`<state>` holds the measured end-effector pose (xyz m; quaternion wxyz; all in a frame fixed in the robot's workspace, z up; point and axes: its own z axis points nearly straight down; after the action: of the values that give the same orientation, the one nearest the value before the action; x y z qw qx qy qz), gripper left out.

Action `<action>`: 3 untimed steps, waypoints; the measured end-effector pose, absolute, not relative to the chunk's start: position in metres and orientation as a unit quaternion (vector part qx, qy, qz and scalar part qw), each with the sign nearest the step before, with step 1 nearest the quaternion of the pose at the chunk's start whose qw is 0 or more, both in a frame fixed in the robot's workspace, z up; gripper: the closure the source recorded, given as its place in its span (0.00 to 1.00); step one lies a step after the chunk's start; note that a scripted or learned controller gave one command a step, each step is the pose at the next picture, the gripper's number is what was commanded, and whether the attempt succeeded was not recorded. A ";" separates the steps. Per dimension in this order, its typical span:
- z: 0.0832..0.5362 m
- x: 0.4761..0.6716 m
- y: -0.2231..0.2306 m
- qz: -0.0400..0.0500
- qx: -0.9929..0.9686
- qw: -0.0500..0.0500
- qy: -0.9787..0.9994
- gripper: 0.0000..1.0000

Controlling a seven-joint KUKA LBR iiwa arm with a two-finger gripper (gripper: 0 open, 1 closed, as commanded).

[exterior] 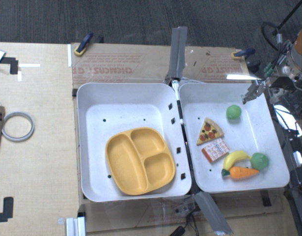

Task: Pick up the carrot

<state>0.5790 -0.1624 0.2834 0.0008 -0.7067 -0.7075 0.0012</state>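
Looking down at the bench, you see 2 white bins side by side. The carrot (243, 173) lies in the right bin (268, 132), down near its front right corner. It is orange with a little green tip on its left end, and it lies flat on its side. A yellow banana (235, 158) lies just above it and seems to touch it. A bigger green ball (259, 161) sits just beside the carrot, by its right end.

Your gripper (250, 96) hangs at the far right corner of the same bin, up near the back rim. It is well apart from the carrot, which lies toward the front edge while the gripper sits toward the back. You can see nothing held in it. It is small and dark here, so you cannot tell if it is wide or narrow.

Between the gripper and the carrot you see a small green ball (233, 112). More to the left lie a pizza slice (209, 131) and a red and white block (215, 150).

The left bin (92, 107) holds a yellow plate (140, 160) with 3 parts. A roll of tape (16, 126) lies on the bench to the far left.
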 end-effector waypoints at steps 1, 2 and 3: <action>0.441 0.498 -0.155 0.001 -0.823 -0.001 -0.568 0.00; 0.441 0.479 -0.130 0.002 -0.899 0.000 -0.437 0.00; 0.363 0.478 -0.094 0.003 -0.900 0.000 -0.435 0.00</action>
<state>0.4782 -0.0940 0.3635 0.0003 -0.9005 -0.4349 0.0026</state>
